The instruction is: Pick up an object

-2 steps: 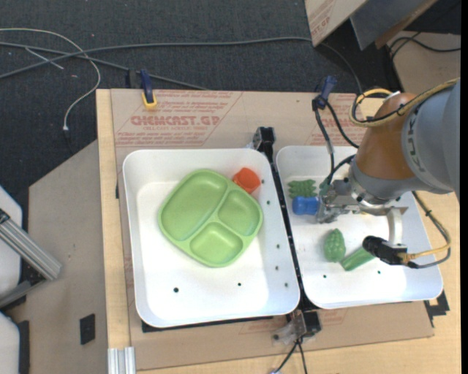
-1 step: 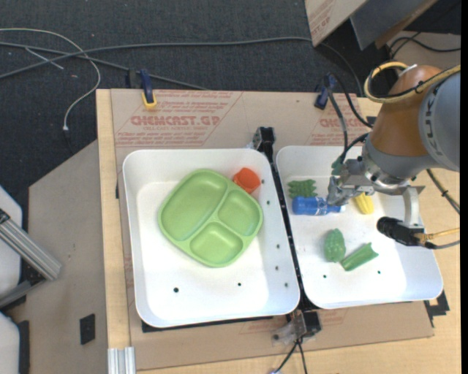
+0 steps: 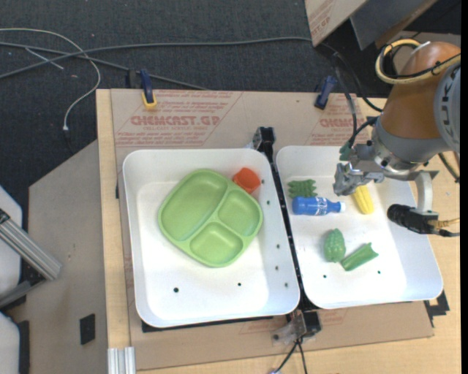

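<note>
Grey gripper hangs over the right bin beside the yellow corn; its fingers' state is unclear.

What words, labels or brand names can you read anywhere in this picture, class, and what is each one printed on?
"CHEMCAST GP": red print on the brown board under the bins, above the left bin.
A second red print on the same board above the right bin: partly hidden by the arm, not readable.
Label on the blue bottle: too small to read.
Print on the cardboard box at the top edge: too blurred to read.
</note>
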